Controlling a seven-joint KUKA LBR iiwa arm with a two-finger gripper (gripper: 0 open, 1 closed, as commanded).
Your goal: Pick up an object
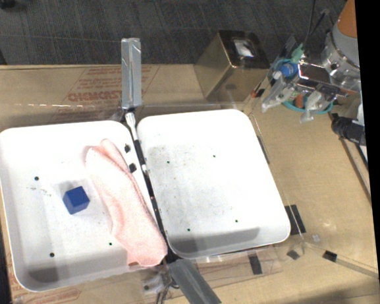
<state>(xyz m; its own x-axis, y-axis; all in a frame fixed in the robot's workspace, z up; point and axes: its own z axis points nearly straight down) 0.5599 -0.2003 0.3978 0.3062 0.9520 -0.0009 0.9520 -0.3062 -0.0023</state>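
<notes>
Two white bins are sitting side by side on the bench, and I am watching them from above at a slant. The left bin point(22, 196) is holding a blue cube point(76, 199) near its middle, resting flat on the floor of the bin. A pink towel point(125, 206) is lying just beside the cube on its right, stretched along the bin's right wall from top to bottom corner; its lower end is bunching up against the divider. Cube and towel are looking close but apart, with a strip of white between them. The right bin point(209, 179) is showing small dark dots and faint scuffing on its floor.

A grey bar point(131, 77) is running up from the seam between the bins, and a second grey piece point(195, 290) is sticking out below the seam. A tan box point(232, 61) is standing behind the right bin. A cardboard sheet point(59, 93) is lying under the bins; I am reading red print on it, but the letters are too blurred to make out.

The gripper point(303, 88) is hanging off the bench's upper right, well apart from both bins and far from the cube. Blue fittings and cables are crowding around it. I cannot tell how it is set, and I am seeing nothing in its grasp.
</notes>
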